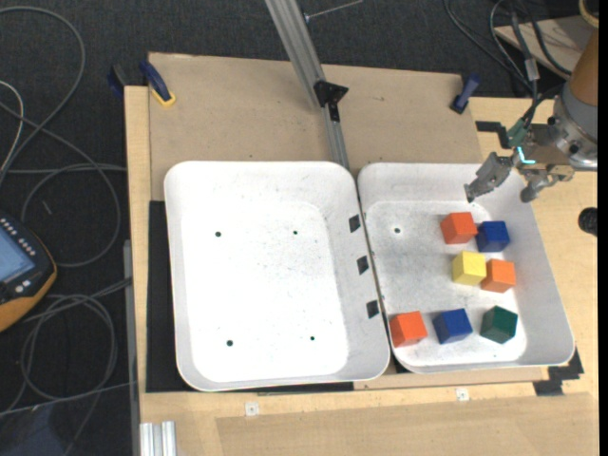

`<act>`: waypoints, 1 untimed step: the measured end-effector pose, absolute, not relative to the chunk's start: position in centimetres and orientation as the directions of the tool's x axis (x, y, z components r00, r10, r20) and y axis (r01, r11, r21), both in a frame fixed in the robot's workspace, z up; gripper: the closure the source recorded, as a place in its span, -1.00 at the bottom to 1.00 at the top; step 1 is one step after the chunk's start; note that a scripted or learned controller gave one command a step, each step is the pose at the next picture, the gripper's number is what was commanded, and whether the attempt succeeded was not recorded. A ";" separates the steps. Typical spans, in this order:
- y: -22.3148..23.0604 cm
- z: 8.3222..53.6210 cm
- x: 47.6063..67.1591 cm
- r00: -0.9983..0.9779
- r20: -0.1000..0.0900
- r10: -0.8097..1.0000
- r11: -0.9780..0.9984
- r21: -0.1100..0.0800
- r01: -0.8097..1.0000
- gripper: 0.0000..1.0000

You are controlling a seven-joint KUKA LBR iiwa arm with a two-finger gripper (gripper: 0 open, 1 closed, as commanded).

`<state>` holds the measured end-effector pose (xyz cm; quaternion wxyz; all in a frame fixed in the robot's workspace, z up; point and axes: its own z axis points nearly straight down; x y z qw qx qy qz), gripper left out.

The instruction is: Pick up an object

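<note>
We see a pale wooden bench (237, 103) on dark carpet (85, 17) strewn with black cables (38, 160); blue clamps (157, 82) grip its back edge

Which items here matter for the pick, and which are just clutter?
Job:
end effector, open above the right bin
blocks in that bin: three orange, two blue, yellow, green

Clutter:
left bin
blue clamps
metal pole
floor cables

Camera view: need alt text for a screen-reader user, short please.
An open two-finger gripper hovers over the back edge of the right white bin, holding nothing. That bin holds seven small blocks: three orange, two blue, one yellow, one green. The left white bin sits beside it.
</note>
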<state>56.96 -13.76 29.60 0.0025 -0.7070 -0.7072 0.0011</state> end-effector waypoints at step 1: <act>-13.8 29.8 57.0 -0.001 0.001 1.000 0.001 -0.001 1.000 -1.00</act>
